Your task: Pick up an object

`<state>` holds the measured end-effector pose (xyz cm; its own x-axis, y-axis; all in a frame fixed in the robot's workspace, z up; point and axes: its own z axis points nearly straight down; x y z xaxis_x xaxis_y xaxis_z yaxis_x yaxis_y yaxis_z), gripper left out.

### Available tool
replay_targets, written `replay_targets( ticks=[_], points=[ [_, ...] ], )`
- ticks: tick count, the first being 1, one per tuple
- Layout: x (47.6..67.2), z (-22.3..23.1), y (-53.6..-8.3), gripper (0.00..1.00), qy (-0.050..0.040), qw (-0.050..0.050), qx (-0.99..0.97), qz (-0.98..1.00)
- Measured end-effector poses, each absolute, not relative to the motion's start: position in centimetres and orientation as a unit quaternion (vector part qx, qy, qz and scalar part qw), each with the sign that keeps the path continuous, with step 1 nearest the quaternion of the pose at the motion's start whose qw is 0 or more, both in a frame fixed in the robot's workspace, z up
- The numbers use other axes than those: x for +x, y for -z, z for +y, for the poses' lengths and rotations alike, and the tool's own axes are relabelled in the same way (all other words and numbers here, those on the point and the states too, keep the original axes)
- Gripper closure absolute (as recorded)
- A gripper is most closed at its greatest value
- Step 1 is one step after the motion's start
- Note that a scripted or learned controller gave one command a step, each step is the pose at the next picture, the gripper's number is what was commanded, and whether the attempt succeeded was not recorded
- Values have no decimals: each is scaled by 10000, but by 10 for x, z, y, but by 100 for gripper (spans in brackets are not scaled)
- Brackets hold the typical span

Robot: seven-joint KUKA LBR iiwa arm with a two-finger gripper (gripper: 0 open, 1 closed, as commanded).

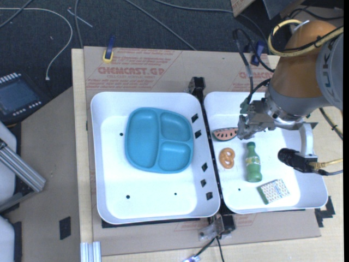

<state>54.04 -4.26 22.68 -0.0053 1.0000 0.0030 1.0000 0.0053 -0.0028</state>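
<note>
Centrally, smooth green bottle (252, 162) upright-shaped.

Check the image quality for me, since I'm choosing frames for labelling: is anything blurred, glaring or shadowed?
Camera view: the white bins are bright but not blown out; the blue tray and green bottle look sharp; the tool is dark and hard to read; shadows are soft, falling beside the small items.
</note>
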Motion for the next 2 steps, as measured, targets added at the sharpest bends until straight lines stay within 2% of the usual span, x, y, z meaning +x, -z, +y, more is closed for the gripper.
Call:
replay_targets(
  ticks=[2],
  points=[
    [568,84,-226,100,18,6,-7043,-7099]
  ],
)
